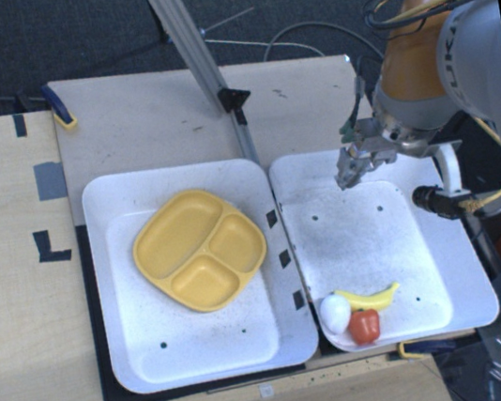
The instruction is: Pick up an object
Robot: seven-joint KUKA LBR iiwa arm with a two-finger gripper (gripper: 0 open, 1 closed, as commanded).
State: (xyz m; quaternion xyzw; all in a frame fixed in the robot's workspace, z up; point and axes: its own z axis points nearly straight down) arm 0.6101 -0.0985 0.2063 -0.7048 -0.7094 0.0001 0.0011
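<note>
Lying in the near left corner of the right bin (447, 238), a yellow banana (373, 297) touches a white egg (334, 312) and a red pepper (366, 325), all bunched together. My gripper (352, 171) hangs over the far edge of that same bin, well apart from them, holding nothing; whether it is open or closed I cannot tell. A yellow divided plate (200, 249) rests in the left bin (119, 293).
</note>
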